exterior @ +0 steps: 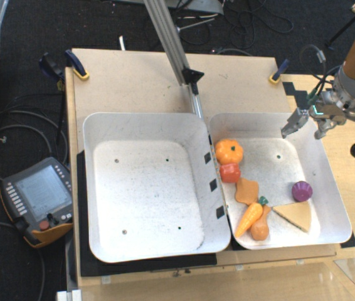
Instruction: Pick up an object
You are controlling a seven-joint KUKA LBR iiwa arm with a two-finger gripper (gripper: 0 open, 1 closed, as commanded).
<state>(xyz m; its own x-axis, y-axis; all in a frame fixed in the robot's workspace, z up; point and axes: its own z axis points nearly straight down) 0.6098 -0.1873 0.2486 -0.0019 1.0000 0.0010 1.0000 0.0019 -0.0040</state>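
Right bin (328,187) — gripper (308,125) above, open

1 fixed overhead camera, slanted down over both bins (96,130)

floor (14,124): dark, cabled | bench (140,83): tan wood | handheld pendant (38,199), probably, lower left

Bright, even overhead light falls on the bench (152,80), and the white bins (143,187) are close to washed out, with soft, faint shadows along their rims. Focus is fair though slightly soft and grainy, and the dark floor (14,36) stays underexposed.
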